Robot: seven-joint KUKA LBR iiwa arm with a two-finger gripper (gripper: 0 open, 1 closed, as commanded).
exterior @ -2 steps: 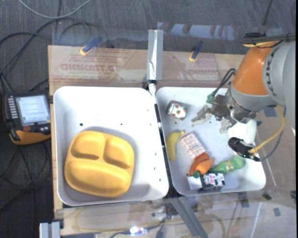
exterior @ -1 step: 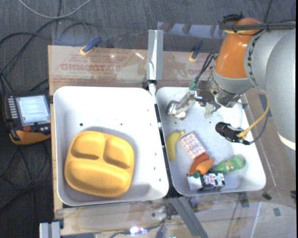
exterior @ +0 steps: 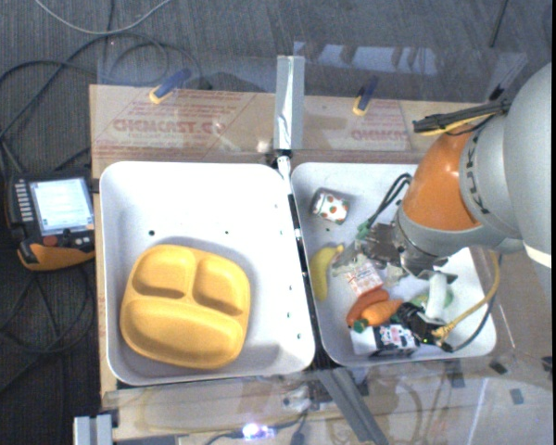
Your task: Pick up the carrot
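carrot (exterior: 375, 310) lies in the right bin (exterior: 482, 346), orange with a bit of green at its lower-left end, tilted so that end points down and away from the gripper (exterior: 382, 248). it sits just below the gripper, near it but with a small printed packet (exterior: 363, 274) in between. the gripper hangs low over the middle of the right bin, dark and metallic under the orange band of the arm (exterior: 445, 193), which comes in from the right. whether its fingers are apart or together cannot be told from here, since the wrist and cables crowd that spot; nothing can be seen between them.

to the left of the gripper, a yellow banana (exterior: 324, 269) rests against the bin's left wall. up and to the left of the gripper sits a small white cup with red spots (exterior: 331, 207). below the gripper, past the carrot, lies a dark packet (exterior: 396, 336) touching or nearly touching the carrot's right end. to the lower right of the gripper stands a pale white-green object (exterior: 437, 295), and a yellow cable (exterior: 473, 311) loops by it.

far to the left of the gripper, in the left bin (exterior: 120, 193), sits a yellow divided tray (exterior: 186, 305), well apart from everything in the right bin. a small screen device (exterior: 54, 207) lies on the floor beyond that bin.
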